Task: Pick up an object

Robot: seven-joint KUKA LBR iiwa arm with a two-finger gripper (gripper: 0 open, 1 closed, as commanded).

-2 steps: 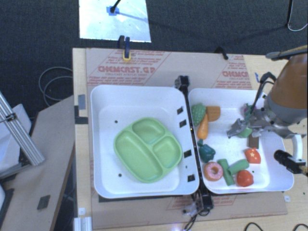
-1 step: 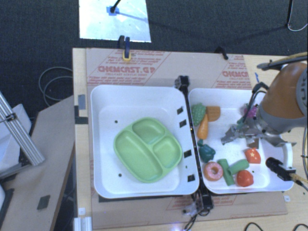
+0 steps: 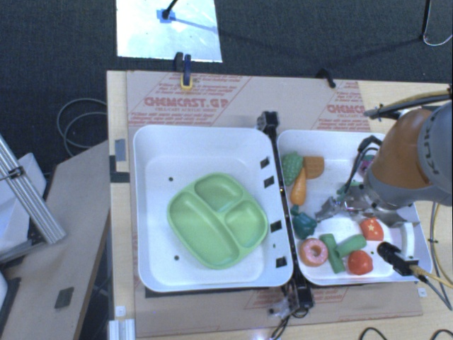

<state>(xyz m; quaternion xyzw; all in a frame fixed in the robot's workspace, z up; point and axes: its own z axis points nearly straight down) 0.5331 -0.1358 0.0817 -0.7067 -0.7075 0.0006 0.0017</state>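
Over right bin (image 3: pixel 322 142), arm (image 3: pixel 410 158) angled down, hand (image 3: pixel 333 207) near carrot (image 3: pixel 299 185).

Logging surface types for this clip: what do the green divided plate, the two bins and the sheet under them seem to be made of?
The green divided plate looks like moulded plastic, matte with a soft sheen and rounded compartment ridges. The two bins look like white plastic, smooth, with thin rounded rims. The sheet beneath appears to be a panel under tan protective paper, judging by its repeated red print, though its core is hidden.
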